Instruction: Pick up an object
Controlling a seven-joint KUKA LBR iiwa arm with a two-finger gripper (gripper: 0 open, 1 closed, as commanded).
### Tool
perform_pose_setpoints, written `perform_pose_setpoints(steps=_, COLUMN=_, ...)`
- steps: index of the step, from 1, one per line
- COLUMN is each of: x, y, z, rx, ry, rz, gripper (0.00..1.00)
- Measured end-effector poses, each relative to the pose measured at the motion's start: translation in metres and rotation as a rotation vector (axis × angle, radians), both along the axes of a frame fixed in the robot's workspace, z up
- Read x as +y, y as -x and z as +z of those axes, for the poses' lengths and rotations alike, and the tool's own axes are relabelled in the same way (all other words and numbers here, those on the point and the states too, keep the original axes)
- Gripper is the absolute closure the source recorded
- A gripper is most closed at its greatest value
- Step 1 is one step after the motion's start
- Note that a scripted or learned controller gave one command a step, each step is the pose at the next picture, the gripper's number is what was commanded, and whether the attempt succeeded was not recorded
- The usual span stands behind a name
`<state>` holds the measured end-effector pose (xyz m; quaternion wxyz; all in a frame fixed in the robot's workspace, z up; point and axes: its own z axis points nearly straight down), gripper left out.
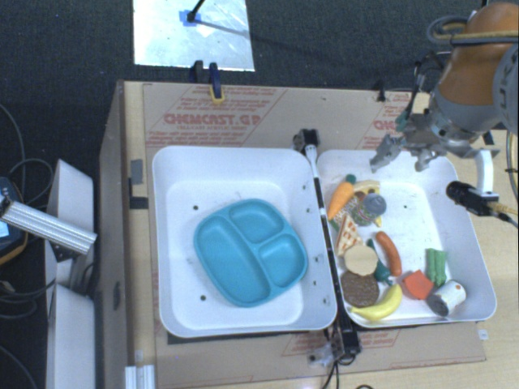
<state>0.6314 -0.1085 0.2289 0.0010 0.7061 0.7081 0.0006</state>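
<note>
Hovering above the far edge of the right bin [478, 254], the gripper [404, 154] is hanging with its two fingers spread apart and nothing between them. The arm's orange band [480, 24] is showing at the upper right. Below and toward the near side, the toy food is lying crowded along the bin's left and near parts: a carrot [340, 196], a sausage [389, 252], a brown patty [359, 286], a banana [379, 306], a green piece [437, 263], an orange block [418, 284] and a small can [447, 297]. The left bin [174, 185] is holding a blue divided plate [250, 251]. For a clean pick, I judge the sausage or the carrot to be the better targets, lying a little freer than the rest. The fingers should be straddling the narrow width, descending straight and closing only once low around the piece, keeping clear of the divider between the bins.
</note>
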Motion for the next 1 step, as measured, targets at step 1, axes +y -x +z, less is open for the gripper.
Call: perform_pose_setpoints(steps=1, x=-0.0097, y=0.0823, z=-0.0791, rx=0.003, ry=-0.001, rz=-0.002, gripper=0.00)
